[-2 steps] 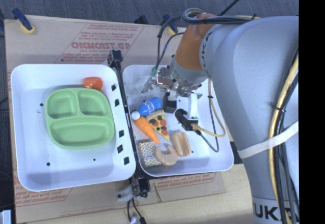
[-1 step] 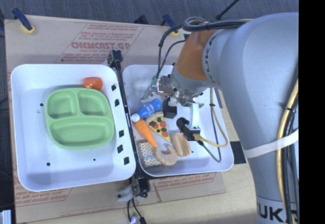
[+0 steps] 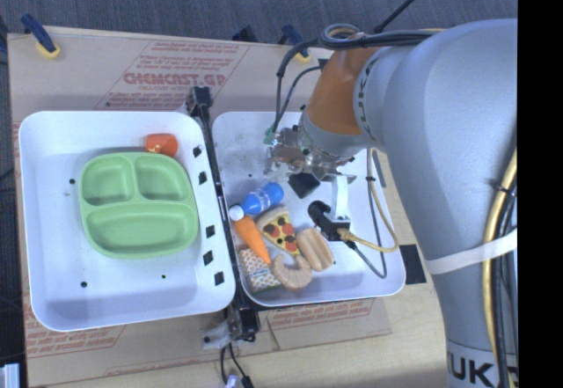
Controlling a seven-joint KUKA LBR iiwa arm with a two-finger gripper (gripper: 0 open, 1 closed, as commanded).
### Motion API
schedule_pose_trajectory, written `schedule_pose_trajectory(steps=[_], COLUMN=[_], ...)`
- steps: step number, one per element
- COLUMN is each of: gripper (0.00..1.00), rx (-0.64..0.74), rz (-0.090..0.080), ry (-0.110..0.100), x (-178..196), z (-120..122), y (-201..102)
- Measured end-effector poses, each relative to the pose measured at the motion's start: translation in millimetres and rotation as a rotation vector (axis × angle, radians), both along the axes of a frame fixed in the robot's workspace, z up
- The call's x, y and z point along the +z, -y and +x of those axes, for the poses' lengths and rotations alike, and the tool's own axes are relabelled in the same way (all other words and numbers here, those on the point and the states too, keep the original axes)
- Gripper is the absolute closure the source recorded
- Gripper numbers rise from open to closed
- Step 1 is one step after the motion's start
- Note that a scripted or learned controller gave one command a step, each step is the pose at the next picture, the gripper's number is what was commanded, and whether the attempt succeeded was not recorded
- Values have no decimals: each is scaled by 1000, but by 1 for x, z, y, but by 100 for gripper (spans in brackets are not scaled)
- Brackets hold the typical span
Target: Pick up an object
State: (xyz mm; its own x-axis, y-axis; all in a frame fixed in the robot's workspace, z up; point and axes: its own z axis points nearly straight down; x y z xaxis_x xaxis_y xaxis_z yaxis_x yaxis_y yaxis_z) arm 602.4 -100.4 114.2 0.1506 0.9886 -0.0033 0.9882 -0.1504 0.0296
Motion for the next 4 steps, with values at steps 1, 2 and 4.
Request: schedule_pose_trajectory(steps=[1, 2, 4], gripper=[100, 0, 0], rx=[16, 16, 475], rz=[8, 8, 2], ry=[-29, -32, -35], x=[144, 143, 77], z=[-23, -24, -78], y=[-39, -38, -74])
